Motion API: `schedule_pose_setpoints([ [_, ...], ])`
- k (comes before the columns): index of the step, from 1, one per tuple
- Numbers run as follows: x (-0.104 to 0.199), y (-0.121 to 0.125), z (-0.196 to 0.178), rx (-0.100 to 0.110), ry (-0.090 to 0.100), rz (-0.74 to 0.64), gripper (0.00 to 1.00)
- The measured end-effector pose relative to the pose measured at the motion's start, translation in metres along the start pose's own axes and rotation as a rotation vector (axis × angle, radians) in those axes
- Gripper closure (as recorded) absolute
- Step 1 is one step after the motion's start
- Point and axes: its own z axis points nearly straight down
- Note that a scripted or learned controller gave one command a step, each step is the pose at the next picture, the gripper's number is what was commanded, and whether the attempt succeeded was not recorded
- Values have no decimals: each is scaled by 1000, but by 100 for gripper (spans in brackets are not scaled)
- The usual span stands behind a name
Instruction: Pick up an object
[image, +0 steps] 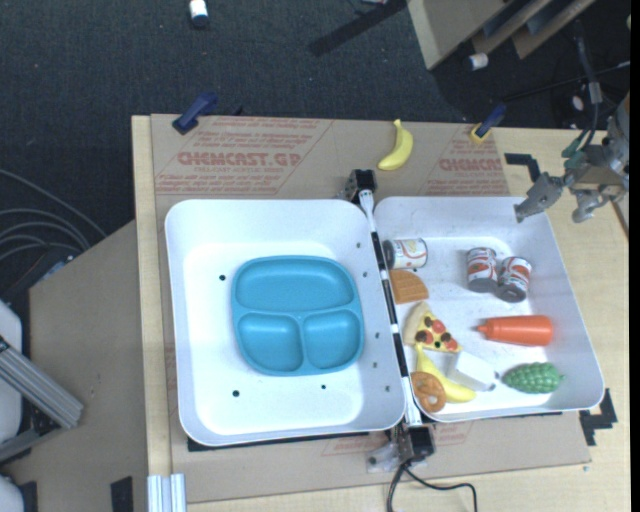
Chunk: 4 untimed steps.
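Note:
My gripper (557, 205) hangs over the far right corner of the right bin (570, 285), open, with nothing between its fingers. Below it in that bin lie two red-and-white cans (497, 271), an orange carrot (515, 329) and a bunch of green grapes (532, 377). Along the bin's left side are a third can (408, 254), a brown bread piece (407, 287), a pizza slice (432, 331), a yellow banana (450, 386) and a pretzel (429, 391).
The left bin (200, 300) holds a blue divided plate (297, 313). A second banana (397, 147) lies on the bench behind the bins. Blue clamps (193, 113) sit at the bench's back edge.

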Motion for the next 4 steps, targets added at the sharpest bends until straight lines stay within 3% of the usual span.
schedule_pose_setpoints([
  [1, -6, 49, 71, -1, -1, -1, 0],
  [2, 8, 25, 174, 0, 0, -1, 0],
  [3, 8, 26, 163, -2, -1, -2, 100],
  [4, 44, -33, 25, -4, -1, -1, 100],
])
